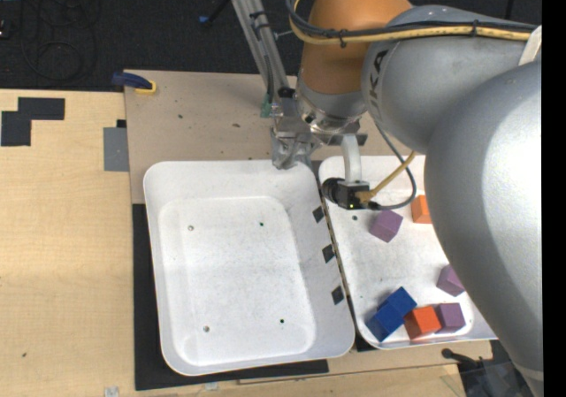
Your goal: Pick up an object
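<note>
End effector (288,155) sits low over the far rims, where left bin (230,271) and right bin (389,271) meet. Clenched or released: cannot tell from this angle.

Objects, all in right bin:
- purple cube (386,225): nearest, toward the view's right and nearer the camera.
- orange block (419,208): just past it, partly hidden by arm (460,95).
- purple piece (449,280): farther off, at the arm's edge.
- blue block (391,313), orange cube (423,322), purple block (451,316): side by side, well apart from end effector, at the near rim.
</note>
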{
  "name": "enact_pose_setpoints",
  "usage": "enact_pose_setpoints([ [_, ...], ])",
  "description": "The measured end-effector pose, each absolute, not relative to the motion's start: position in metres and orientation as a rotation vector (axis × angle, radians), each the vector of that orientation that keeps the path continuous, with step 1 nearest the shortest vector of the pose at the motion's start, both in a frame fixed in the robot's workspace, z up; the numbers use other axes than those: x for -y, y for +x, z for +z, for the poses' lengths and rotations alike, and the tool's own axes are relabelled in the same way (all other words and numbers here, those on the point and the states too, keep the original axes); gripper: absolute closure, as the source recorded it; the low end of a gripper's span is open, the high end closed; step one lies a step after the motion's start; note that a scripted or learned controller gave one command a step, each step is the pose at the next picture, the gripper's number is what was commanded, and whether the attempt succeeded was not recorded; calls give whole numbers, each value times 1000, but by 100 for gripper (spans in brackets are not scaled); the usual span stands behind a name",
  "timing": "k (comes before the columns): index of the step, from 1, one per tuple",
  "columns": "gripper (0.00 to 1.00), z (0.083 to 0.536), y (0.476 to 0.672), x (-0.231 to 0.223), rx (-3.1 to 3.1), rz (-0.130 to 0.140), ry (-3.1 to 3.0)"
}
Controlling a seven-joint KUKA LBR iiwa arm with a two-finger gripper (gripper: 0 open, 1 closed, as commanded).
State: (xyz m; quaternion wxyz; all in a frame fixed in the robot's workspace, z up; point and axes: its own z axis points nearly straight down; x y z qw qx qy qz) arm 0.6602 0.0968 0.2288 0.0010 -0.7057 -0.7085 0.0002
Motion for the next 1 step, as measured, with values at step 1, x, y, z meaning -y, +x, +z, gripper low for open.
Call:
enact_pose_setpoints([
  [1,0,229,660,-96,2226,5,-2215],
])
